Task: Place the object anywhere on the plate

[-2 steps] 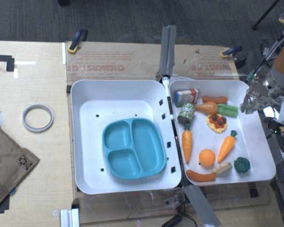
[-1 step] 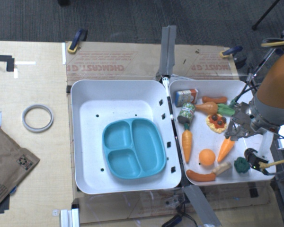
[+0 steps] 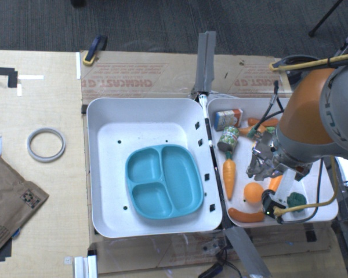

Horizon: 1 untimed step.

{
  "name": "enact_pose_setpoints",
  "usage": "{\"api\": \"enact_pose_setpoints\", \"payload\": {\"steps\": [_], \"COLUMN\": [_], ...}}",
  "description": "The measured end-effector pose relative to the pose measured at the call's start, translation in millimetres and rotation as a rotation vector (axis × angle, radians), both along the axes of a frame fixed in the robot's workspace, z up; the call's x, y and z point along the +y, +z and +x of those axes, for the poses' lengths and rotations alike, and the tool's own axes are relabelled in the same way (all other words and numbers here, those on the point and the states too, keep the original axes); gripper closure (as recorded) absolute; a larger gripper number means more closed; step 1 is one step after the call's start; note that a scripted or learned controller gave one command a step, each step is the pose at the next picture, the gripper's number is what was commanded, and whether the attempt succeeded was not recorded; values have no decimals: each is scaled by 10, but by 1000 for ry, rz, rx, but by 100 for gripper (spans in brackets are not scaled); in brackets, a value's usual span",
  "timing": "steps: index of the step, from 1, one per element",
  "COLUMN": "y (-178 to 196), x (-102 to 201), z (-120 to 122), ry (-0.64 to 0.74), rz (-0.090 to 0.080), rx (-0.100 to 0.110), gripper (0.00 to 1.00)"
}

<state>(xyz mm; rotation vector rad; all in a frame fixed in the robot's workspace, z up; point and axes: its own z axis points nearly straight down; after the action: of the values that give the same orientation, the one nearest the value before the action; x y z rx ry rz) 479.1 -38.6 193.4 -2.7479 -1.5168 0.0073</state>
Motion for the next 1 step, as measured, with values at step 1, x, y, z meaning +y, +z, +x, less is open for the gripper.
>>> {"api": "enact_pose_setpoints", "payload": {"steps": [1], "y": [-32], "x": [1178], "z": [-19], "ry": [210], "rz": [-1], "rx": [-1], "gripper": [100]}}
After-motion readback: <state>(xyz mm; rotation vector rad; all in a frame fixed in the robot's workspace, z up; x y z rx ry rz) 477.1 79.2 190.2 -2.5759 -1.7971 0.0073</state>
